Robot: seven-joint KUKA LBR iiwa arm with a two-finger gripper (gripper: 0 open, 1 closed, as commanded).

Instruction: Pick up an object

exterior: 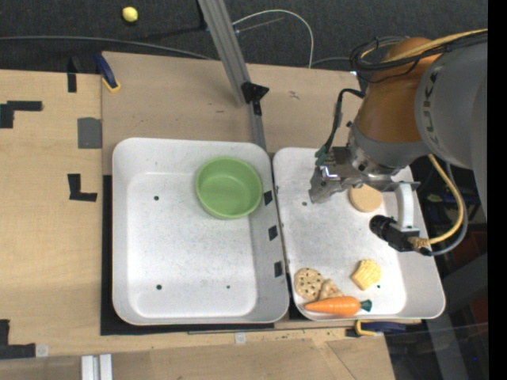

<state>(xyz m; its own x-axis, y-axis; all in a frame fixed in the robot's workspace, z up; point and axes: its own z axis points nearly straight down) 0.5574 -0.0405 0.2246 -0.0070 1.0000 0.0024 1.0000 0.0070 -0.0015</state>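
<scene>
Over right bin [412,295], near far edge: KUKA gripper [326,187] hangs low above bare floor; claw state cannot tell. Tan disc [365,199] just beside wrist. Cracker [307,281], cheese wedge [365,275], carrot [337,307] cluster at near edge. Green bowl [229,187] sits in left bin [127,212]. Best bet: centre over disc, descend straight, close squarely.

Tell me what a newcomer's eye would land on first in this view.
Most striking is the grey and orange arm reaching in from the right, its gripper low over the right bin. Next comes the green bowl at the back of the left bin. Then the toy food near the right bin's front: a carrot, a cookie and a yellow piece.
</scene>
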